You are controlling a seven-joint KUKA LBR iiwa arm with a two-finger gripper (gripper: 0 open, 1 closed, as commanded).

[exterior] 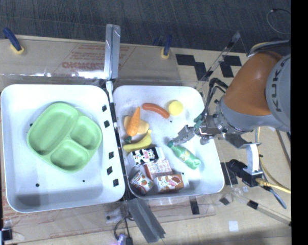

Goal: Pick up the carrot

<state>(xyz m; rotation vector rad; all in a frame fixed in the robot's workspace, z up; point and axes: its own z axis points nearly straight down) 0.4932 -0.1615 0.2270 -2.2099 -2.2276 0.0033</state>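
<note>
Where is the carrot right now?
The carrot lies in the right bin, near its left wall, leaning over a yellow-orange fruit just above the banana. The gripper hovers off to its right.

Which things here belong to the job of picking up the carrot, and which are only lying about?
Belong to the job:
- carrot, in the right bin
- pincer, above that bin

Only lying about:
- sausage
- lemon
- banana
- green bottle
- small cartons
- green divided plate in the left bin
</note>
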